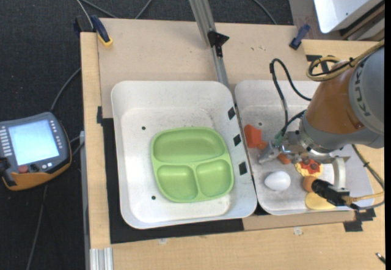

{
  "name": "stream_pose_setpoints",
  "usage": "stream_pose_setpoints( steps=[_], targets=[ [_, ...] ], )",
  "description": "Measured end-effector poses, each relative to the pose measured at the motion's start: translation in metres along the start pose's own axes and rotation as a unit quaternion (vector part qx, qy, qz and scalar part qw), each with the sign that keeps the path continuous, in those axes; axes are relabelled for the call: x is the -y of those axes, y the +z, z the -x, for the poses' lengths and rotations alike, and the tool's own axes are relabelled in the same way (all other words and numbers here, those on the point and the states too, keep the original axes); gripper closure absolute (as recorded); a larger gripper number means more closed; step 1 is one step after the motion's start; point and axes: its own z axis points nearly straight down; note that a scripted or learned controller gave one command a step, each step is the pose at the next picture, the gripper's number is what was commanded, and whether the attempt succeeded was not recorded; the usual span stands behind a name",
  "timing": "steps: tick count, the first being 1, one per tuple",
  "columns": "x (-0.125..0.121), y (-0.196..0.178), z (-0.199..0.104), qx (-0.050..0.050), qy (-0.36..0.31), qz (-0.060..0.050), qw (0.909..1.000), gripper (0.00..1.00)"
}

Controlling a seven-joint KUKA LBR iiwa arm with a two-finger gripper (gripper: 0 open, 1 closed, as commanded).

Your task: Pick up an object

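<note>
table: tan wooden board, two shallow white bins side by side on it; blue clamps at both far corners.
left white bin: holds light green three-compartment plastic plate, flat, roughly centred; one long compartment on far side, two smaller ones on near side.
right white bin: holds all the small loose things; thin black cable arcs over its far half toward the gripper.
arm: grey with orange band, in from the right, wrist over middle of right white bin.
gripper: low over left-middle of right white bin, pointing left; sits between orange block and white egg-shaped object, just beside both; contact with either cannot tell.
grip state: open or closed, cannot tell; metal parts too small and cluttered to read.
orange block: near left wall of right white bin, mid-depth, just up-left of gripper.
white egg-shaped object: on bin floor, near half, just on the near side of gripper, apart from orange block.
small red and yellow object: right of the egg shape, close under the wrist, partly hidden; shape unclear.
yellow-tan rounded object: at near edge of right white bin, toward its right corner, partly hidden.
pick candidates: all four loose things, all lying in right white bin.
off table: grey pendant with lit screen on dark floor to the left; aluminium post slanting from far side down to the gap between bins.
</note>
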Motion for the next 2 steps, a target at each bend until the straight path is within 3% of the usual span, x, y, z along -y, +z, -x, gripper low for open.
stream_pose_setpoints(
  steps=[1,2],
  targets=[
    [-0.001,-0.012,0.002,0.003,0.001,0.003,1.0000,1.00],
    [0.006,-0.068,-0.003,0.001,0.000,0.002,1.0000,1.00]
  ],
)
